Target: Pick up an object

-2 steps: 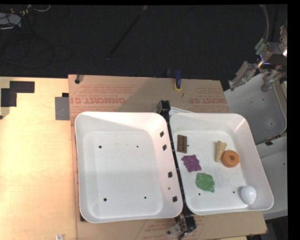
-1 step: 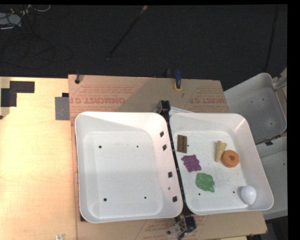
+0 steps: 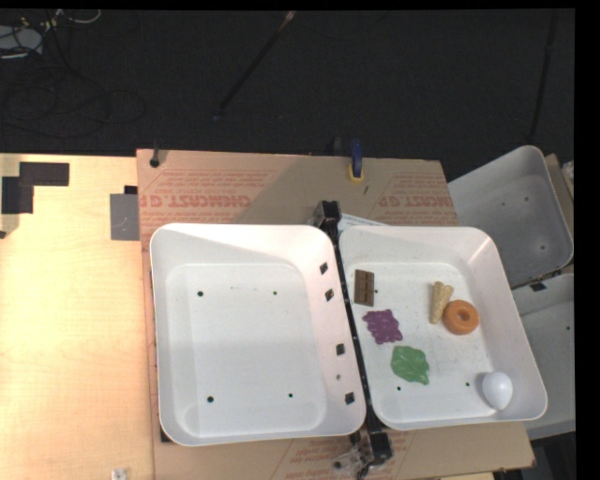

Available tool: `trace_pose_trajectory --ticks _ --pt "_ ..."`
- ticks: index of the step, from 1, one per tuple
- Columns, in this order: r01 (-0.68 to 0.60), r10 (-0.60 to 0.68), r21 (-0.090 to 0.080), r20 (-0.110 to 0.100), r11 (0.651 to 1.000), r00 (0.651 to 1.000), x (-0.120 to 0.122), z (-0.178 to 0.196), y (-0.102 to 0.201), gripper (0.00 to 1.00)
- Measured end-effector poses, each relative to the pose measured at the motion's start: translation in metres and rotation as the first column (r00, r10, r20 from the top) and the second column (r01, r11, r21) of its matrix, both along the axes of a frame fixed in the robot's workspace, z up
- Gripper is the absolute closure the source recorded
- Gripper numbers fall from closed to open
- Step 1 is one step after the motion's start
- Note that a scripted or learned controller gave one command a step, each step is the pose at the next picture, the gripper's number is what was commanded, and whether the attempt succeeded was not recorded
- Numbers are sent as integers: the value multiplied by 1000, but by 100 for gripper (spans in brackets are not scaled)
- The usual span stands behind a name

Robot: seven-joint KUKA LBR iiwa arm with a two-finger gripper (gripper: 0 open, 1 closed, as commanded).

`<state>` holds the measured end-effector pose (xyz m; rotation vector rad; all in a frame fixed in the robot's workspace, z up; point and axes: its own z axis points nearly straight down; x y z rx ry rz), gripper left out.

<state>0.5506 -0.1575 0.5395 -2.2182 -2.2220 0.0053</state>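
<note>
Since the view slants down from above, the nearest thing is a small black fitting at the bottom edge, right where the two bins meet. It's partly cut off and too small to make out properly.

Both bins sit on a brown cardboard sheet laid on the tabletop, which is pale wood and runs off the left side.

All the pickable stuff is in the right bin. A white ball sits in its near right corner. A green lump and a purple lump lie toward the middle divider. Further back, an orange ring is just beside a beige cone-ish piece, maybe touching, hard to say. A small brown block lies close to the inner wall.

The left bin has a few dark dots on its floor.

As for the tool, spread or pressed together can't be told.

Behind the bins, a blue clamp sits at the cardboard's far edge. The cardboard carries red lettering that reads upside down, not legible for sure. Black shapes and a grey square mark the wood. A pale grey panel leans at right, cut off. Farthest back is a dark floor with cables.
</note>
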Motion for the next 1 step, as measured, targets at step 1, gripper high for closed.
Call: trace_pose_trajectory --ticks 1 --pt "2 -2 6 -15 1000 1000 -2 -192 22 100"
